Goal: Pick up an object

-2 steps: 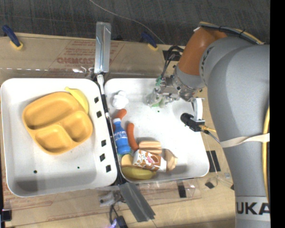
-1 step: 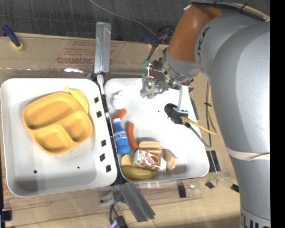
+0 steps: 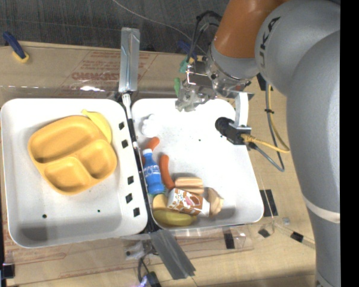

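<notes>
My gripper [image 3: 186,100] hangs over the far rim of the right bin [image 3: 242,178], near its back left corner. I see nothing held under it. The objects lie in a cluster at the bin's near left. They are a blue bottle [image 3: 151,173], a red sausage [image 3: 165,169], a small orange-red piece [image 3: 151,142], a bun sandwich [image 3: 189,183], a brown and white carton [image 3: 187,201] and a banana [image 3: 172,219]. A white round item [image 3: 146,125] lies below and left of the gripper.
The left bin [image 3: 24,220] holds a yellow divided plate [image 3: 72,153] with a yellow banana-like piece [image 3: 100,124] behind it. A black fitting [image 3: 228,129] with a yellow cable hangs over the right bin's far right. A metal divider [image 3: 129,58] stands between the bins at the back.
</notes>
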{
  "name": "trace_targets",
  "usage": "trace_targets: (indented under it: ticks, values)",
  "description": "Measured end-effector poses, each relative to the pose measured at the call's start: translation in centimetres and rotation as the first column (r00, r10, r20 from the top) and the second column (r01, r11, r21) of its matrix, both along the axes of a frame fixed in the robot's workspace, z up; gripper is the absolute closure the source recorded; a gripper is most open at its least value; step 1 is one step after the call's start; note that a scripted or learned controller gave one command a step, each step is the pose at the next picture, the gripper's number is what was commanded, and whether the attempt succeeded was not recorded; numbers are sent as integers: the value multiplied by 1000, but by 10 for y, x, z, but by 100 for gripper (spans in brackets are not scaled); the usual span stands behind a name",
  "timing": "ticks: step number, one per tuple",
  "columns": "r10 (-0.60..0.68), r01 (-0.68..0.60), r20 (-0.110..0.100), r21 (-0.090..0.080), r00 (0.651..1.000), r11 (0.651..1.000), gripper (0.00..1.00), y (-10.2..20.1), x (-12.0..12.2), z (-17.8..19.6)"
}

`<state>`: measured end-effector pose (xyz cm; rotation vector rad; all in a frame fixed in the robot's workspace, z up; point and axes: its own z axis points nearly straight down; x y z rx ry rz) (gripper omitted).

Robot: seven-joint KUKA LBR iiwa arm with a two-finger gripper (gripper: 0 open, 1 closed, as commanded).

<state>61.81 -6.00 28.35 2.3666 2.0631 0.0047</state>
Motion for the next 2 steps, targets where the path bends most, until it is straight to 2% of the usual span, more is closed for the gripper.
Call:
trace_targets:
  ticks: [1,2]
  values:
    - [0,0,-13,0,1000,1000,100,9,-53,-54]
    - [-349,349,-9,-3,937,937,100,40,20,-95]
